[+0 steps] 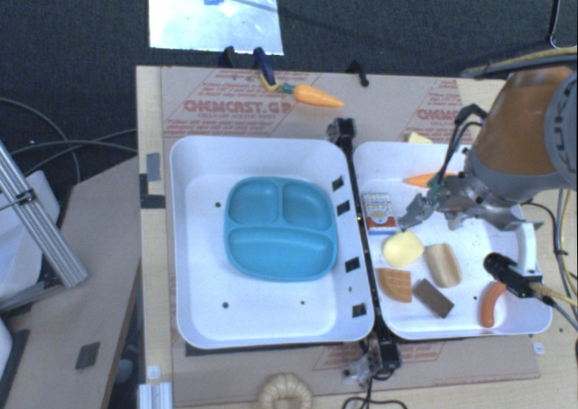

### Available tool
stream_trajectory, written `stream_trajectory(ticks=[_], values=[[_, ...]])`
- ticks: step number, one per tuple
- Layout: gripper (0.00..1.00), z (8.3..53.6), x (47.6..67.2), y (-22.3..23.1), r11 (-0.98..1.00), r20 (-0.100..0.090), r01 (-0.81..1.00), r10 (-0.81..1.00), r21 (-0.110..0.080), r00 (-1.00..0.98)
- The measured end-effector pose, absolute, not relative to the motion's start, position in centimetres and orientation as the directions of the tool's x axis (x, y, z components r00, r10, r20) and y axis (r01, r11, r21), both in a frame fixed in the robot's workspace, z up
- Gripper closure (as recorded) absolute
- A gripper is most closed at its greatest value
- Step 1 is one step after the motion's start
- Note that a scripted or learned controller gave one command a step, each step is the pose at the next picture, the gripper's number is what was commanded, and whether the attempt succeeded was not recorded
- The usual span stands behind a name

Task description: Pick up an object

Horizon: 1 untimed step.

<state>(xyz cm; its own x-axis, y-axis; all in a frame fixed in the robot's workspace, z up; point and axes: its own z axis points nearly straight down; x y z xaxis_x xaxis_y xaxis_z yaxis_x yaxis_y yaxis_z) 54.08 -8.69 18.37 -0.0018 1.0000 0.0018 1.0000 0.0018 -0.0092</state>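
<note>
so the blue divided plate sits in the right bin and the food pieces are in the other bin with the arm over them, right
Not quite. The camera view shows the blue divided plate in the left bin, not the right one. The rest holds: the food pieces, such as the yellow piece and the bread roll, lie in the right bin, with the arm over them.

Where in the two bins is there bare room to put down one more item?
The left bin has bare floor all around the blue divided plate, widest toward its left wall. The right bin is crowded: gripper, yellow round food, bread roll, waffle, sausage. A little bare floor remains near its top left corner.
</note>
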Motion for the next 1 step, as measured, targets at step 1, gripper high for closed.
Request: stream_trajectory(ticks=[1], values=[[0.0, 18.85, 54.35, -8.7, 0.003, 0.001, 1.0, 1.0, 0.001, -0.003]])
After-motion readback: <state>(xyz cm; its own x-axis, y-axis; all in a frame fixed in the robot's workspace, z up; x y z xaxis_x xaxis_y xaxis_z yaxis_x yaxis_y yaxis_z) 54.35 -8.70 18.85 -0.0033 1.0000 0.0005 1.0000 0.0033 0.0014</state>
